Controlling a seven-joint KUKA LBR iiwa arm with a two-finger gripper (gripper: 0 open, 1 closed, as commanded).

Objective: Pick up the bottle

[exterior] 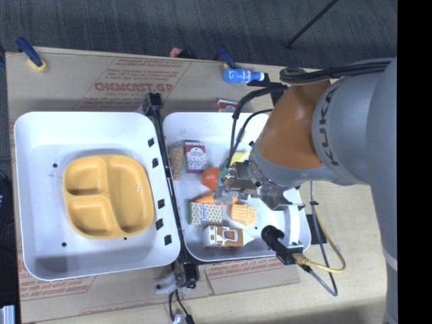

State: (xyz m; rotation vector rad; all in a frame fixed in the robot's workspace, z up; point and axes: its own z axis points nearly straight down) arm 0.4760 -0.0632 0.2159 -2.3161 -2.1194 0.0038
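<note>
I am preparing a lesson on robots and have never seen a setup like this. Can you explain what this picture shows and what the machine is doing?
The camera sits above a bench and looks down at a slant. The big grey shape with an orange band is a robot arm, reaching in from the right. Its tool is low over the right white bin; I cannot tell whether it grips anything. That bin holds small items: a red carton, an orange ball, a patterned packet, and a brown and white box. The left white bin holds a yellow divided tray. A blue bottle lies on the bench beyond the bins.
</note>
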